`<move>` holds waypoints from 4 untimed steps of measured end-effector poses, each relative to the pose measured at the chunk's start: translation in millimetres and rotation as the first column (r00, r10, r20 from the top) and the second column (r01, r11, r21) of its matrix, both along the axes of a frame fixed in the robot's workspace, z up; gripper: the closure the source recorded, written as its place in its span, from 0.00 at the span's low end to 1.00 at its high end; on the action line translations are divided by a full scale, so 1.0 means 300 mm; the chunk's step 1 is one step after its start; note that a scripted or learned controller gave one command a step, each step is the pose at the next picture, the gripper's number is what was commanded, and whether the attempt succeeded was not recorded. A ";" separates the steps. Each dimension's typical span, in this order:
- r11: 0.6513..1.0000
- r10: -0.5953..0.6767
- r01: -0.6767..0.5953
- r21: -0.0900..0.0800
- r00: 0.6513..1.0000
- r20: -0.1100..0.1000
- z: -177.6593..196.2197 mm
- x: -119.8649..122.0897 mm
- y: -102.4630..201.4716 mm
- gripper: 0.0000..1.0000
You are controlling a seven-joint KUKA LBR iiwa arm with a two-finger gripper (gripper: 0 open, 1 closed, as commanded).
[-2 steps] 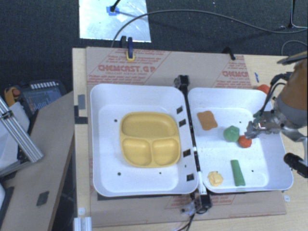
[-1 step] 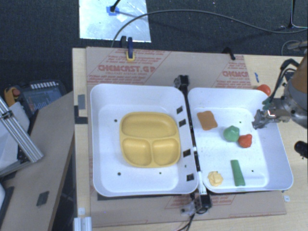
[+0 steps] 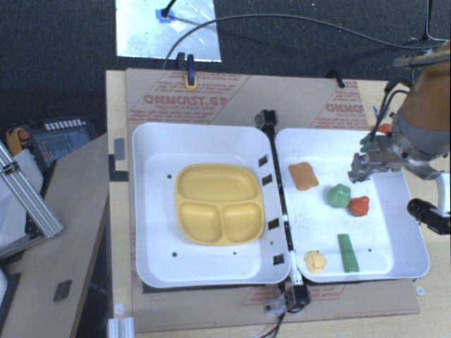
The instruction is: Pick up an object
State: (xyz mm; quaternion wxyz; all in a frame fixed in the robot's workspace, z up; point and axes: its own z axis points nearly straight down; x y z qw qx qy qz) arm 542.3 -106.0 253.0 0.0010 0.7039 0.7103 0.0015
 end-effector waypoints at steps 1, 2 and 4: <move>1.000 0.001 -0.001 0.000 1.000 0.000 0.006 0.063 0.187 1.00; 1.000 -0.001 0.001 0.000 1.000 -0.002 -0.039 0.099 0.327 1.00; 1.000 0.000 0.000 0.000 1.000 -0.002 -0.099 0.187 0.681 1.00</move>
